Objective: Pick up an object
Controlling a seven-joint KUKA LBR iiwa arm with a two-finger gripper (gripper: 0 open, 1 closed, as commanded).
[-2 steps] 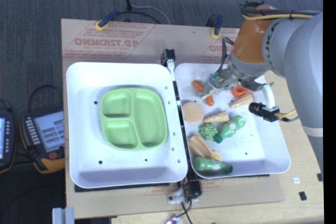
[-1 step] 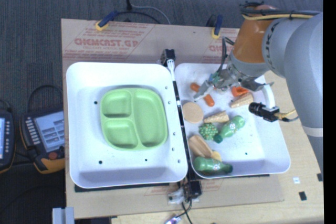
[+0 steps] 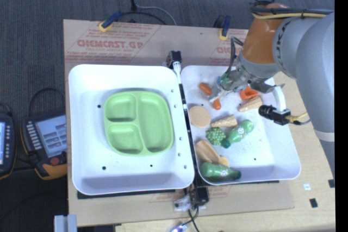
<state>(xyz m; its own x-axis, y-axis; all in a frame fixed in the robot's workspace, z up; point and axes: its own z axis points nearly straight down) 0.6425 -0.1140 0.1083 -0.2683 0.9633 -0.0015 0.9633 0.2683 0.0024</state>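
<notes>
Hovering tool (image 3: 227, 82) | grip unclear | glossy orange carrot (image 3: 205, 88) beside | smooth white bin (image 3: 283, 163)

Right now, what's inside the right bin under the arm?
The right bin holds toy food: a round tan disc, green grapes, a green vegetable and small orange pieces. The gripper hangs over its far end, and the arm hides whatever lies directly beneath.

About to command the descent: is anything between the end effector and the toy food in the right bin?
Nothing visible. The end effector hangs directly over the right bin's far end, right beside the orange carrot pieces, with no other object between them.
</notes>
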